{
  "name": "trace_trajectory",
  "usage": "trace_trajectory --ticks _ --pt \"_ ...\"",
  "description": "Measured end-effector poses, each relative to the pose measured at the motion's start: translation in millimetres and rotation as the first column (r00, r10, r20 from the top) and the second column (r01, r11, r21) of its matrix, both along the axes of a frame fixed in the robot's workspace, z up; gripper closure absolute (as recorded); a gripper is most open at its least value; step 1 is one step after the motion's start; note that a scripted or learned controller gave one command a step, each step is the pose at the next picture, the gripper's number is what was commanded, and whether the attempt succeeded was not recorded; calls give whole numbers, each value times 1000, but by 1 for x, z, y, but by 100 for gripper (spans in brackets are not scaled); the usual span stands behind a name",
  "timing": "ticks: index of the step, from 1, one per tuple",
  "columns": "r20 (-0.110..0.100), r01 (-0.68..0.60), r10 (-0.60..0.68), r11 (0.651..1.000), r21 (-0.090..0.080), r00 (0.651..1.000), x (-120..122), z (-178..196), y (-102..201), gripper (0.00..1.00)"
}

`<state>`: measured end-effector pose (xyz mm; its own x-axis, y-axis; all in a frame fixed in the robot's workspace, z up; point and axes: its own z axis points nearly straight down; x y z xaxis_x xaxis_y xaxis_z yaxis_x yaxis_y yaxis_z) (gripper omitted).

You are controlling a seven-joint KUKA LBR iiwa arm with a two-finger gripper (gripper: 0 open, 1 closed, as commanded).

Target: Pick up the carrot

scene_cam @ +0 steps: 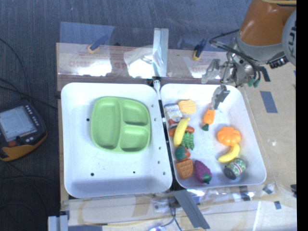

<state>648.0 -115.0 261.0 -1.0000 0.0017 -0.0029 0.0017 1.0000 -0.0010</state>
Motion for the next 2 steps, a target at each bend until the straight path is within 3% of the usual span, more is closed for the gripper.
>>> trace_trajectory --ticks 1,2 --pt "-8 228 -228 974 0 974 -59 -135 -58 0" --pt "9 306 -306 952 5 952 -113 -171 -90 0"
